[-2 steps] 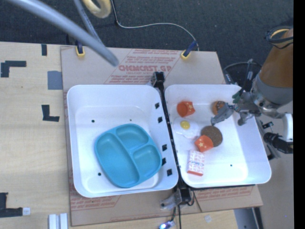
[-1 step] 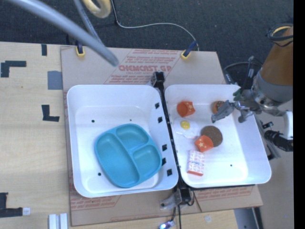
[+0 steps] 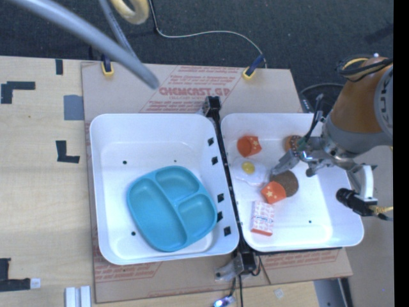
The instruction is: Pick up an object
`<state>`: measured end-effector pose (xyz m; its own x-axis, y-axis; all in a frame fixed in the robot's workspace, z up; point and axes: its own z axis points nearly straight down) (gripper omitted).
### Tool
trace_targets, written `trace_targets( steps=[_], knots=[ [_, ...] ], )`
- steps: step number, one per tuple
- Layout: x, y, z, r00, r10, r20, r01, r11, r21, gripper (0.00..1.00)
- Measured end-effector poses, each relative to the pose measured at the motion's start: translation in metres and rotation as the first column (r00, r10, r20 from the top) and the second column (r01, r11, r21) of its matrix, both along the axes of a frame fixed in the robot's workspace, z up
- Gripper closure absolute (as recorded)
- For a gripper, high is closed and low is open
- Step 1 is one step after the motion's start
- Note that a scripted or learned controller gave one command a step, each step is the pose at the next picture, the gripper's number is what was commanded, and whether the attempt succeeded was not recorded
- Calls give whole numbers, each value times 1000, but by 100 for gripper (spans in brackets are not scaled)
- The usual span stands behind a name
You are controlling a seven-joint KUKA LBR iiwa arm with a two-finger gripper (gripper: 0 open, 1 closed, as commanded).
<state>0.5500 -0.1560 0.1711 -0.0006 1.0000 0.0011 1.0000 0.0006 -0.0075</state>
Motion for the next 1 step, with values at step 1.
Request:
trace_targets(
  steps=[1],
  knots=[
    [-6,10,-52,1000,1,0,-1,1000,0,0]
  ],
)
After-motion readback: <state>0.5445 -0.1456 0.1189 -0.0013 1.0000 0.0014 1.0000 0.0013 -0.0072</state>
